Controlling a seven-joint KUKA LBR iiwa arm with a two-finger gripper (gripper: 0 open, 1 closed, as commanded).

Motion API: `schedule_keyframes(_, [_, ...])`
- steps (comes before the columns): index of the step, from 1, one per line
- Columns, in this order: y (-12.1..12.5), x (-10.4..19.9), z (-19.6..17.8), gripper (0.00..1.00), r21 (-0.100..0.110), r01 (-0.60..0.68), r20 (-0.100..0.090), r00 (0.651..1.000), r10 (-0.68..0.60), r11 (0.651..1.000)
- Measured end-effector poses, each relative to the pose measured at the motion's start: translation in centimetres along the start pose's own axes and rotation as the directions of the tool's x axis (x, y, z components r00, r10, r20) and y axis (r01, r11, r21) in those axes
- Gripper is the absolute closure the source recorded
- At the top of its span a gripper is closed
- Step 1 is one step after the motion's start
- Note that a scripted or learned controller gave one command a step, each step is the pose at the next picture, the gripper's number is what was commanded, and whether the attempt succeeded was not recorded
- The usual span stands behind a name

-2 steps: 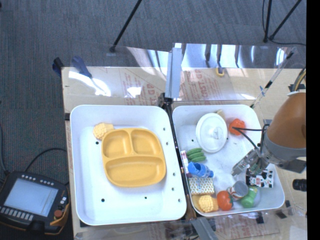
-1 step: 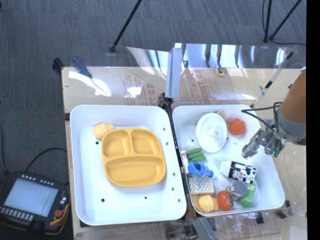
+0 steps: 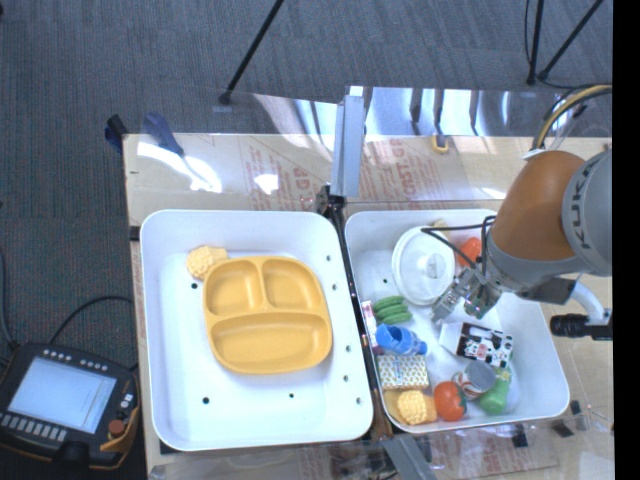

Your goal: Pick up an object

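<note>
Yellow divided tray (image 3: pixel 267 314); white bins (image 3: pixel 160 368); black-and-white cow-patterned box (image 3: pixel 485 345); red tomato (image 3: pixel 449 401); blue item, possibly a cup (image 3: pixel 398 340).

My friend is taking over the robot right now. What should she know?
Tool: low in the right bin, beside the white round lid; I can't tell whether it's open or shut.
Things: blue toy, green pods, cow-print card and tomato lie in the right bin. Yellow divided plate sits in the left bin.
Done: nothing visibly picked.
Left: grab one object and lift it.
</note>
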State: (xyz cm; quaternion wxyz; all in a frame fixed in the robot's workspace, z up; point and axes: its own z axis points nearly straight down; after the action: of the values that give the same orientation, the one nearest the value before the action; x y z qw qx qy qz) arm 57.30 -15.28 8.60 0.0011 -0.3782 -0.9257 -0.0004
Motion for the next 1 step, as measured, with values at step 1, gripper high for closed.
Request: schedule_keyframes(1, [-4.87,-3.65,-5.41,1.0,-0.001,0.206,0.006,0.979,-0.206,0.979])
